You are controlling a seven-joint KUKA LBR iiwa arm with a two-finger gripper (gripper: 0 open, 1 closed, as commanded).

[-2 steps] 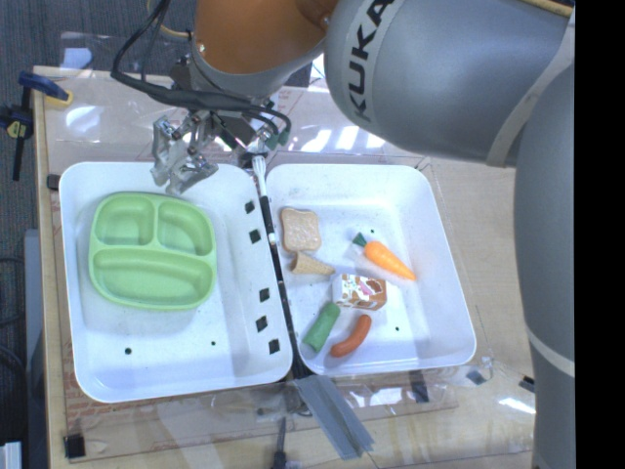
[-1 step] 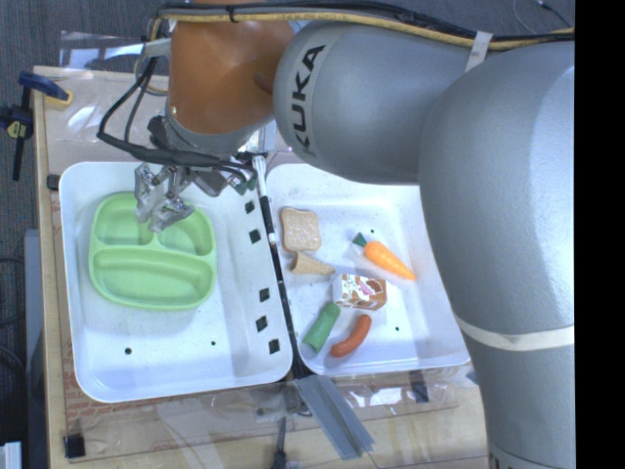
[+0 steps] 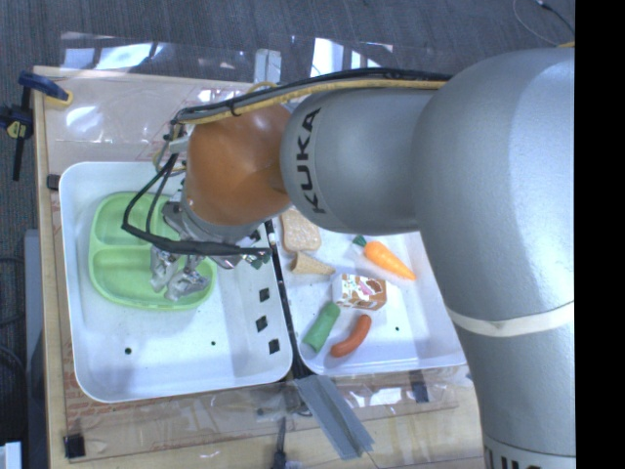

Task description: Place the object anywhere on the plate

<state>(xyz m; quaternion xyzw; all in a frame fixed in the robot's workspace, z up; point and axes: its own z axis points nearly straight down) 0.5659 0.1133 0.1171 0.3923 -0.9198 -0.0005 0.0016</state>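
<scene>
A green divided plate lies in the left white bin. My gripper hangs low over the plate's near right part, reaching down from the orange-banded wrist. Its metal fingers point at the plate surface, and the view is too cluttered to show any object between them. The big grey arm covers the upper right of the scene and hides part of the right bin.
The right bin holds toy foods: a carrot, a bread slice, a wedge, a small printed box, a green pod and a sausage. Black cables loop beside the wrist.
</scene>
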